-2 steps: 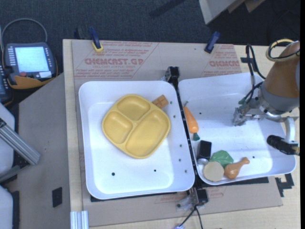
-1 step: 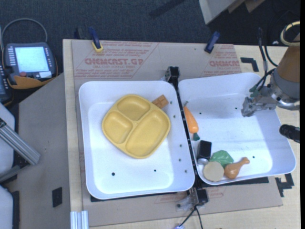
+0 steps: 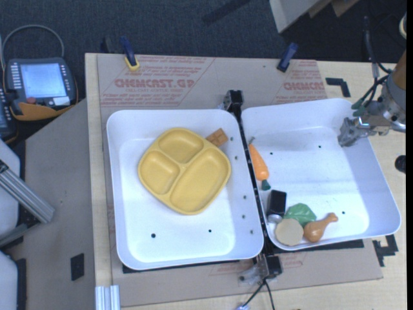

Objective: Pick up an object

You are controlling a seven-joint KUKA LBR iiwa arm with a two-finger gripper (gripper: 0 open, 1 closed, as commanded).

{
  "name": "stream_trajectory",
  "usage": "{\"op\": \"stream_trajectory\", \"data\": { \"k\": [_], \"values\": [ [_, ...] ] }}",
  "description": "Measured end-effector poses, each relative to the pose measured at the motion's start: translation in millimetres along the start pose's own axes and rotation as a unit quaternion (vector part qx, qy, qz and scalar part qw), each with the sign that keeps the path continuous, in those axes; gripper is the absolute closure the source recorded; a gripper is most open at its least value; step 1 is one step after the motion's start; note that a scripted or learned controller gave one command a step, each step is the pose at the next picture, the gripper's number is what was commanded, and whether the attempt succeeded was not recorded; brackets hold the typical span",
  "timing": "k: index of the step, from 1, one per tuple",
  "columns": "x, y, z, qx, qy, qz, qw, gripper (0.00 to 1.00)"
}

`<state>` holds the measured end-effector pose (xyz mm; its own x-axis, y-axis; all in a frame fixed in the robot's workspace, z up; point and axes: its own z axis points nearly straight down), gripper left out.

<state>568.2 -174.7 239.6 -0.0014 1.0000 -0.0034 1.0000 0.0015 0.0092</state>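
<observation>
Gripper (image 3: 349,133): over the right bin's (image 3: 322,118) far right wall, finger state cannot be told, nothing seen held. Toy drumstick (image 3: 320,227): nearer the camera, slightly left; long axis slants toward the gripper.

The arm (image 3: 397,89) ran off the right edge, the gripper (image 3: 349,132) was too small to read, and the yellow plate (image 3: 184,170) hid most of a brown block (image 3: 217,137) (one corner showed).

I see dark carpet floor (image 3: 181,18) behind the worktop (image 3: 193,76), and a pendant screen (image 3: 40,81) far left.
</observation>
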Motion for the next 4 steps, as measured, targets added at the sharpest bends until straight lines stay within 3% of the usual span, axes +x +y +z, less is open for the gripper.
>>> {"op": "stream_trajectory", "data": {
  "k": [1, 3, 4],
  "values": [
    [0, 1, -14, 0.002, 0.0, 0.0, 1.0, 1.0],
    [111, 34, -20, 0.003, 0.002, -0.003, 1.0, 1.0],
    [168, 34, -19, 0.005, 0.003, -0.003, 1.0, 1.0]
  ]
}}
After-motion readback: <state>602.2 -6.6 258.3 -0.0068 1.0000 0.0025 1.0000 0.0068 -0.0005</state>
